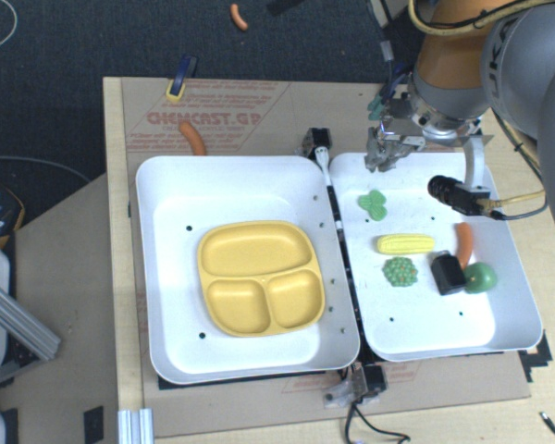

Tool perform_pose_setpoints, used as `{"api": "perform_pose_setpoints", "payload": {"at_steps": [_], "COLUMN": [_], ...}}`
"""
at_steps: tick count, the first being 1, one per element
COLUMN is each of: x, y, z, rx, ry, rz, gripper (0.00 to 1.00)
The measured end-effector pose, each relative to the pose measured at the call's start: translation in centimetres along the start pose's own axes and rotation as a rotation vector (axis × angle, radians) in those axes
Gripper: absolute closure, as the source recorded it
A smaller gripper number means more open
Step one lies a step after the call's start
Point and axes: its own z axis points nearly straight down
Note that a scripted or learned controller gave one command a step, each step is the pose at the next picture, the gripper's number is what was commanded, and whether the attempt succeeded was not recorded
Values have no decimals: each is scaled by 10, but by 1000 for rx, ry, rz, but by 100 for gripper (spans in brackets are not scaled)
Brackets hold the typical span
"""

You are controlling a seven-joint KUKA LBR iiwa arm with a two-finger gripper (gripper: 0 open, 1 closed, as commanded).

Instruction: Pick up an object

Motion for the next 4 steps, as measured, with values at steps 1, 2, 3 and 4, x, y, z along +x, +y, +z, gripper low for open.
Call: {"api": "perform_pose_setpoints", "payload": {"at_steps": [1, 2, 3, 4], "x": [51, 81, 75, 79], "y": [-2, 0, -8, 3], "z": [-13, 7, 3, 5], "rx": [-1, 7, 7, 1], "ry": [0, 0, -2, -2], "rz": [0, 3, 8, 6], "gripper": [100, 100, 100, 100]}}
